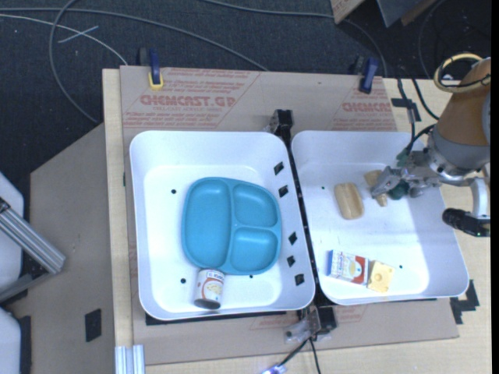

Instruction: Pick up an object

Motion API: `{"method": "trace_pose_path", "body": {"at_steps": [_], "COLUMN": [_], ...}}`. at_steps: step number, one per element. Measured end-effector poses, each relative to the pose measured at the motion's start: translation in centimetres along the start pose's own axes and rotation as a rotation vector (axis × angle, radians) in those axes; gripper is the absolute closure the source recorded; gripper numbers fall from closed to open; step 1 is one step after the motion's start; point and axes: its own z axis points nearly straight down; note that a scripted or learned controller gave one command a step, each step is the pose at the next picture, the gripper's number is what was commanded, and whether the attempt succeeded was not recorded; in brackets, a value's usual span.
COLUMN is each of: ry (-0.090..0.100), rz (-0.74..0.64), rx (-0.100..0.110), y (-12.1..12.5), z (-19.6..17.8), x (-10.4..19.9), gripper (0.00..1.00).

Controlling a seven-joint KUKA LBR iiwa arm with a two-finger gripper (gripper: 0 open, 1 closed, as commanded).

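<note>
Your nearest candidate is the tan, loaf-shaped bread roll (349, 200), lying in the upper middle of the right shallow white bin (437, 283), just left of the tool (387, 185). The tool sits low over that bin's upper right part, with something small and tan at its tip; you cannot tell from this angle whether its fingers are apart or together, or whether they grip anything. Behind it the grey arm with its orange band (466, 119) reaches in from the right.

Nearer the front of the same bin lies a flat printed carton with a yellow end (358, 269), well apart from the roll.

In the left white bin (148, 209) a blue divided plastic plate (231, 225) lies in the middle, and a small labelled can (208, 288) rests on its side just below the plate. Both bins sit on the brown board-covered desk (195, 96).
</note>
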Motion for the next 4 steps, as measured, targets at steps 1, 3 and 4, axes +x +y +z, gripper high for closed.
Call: {"method": "trace_pose_path", "body": {"at_steps": [1, 3, 4], "ry": [-0.001, -0.004, -0.004], "rz": [0.000, 0.001, 0.000], "rx": [-0.003, -0.009, -0.010], "y": [0.0, -0.1, -0.3], "z": [1.8, -4.3, -10.5], "x": [0.1, -0.7, -0.4], "gripper": [0.00, 1.00, 1.00]}}
